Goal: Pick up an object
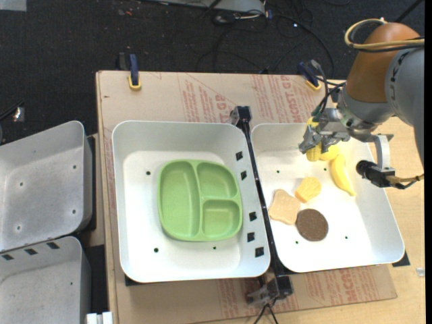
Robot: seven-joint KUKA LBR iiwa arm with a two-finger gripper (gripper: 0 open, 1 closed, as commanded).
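My gripper (pixel 320 143) hangs over the far part of the right bin (pixel 378 238). Directly under it a small yellow piece (pixel 314 154) peeks out, touching or nearly touching the gripper's tip. A yellow banana (pixel 342 175) lies just to the right of it, pointing toward the front. Nearer the front lie a yellow-orange wedge (pixel 308 189), a tan bread slice (pixel 283 206) and a round brown cookie (pixel 312 225).
A green divided plate (pixel 200 200) lies in the middle of the left bin (pixel 135 147). A black divider with clips (pixel 253 181) runs between the two bins. Grey trays (pixel 40 181) sit off the bench at the left.
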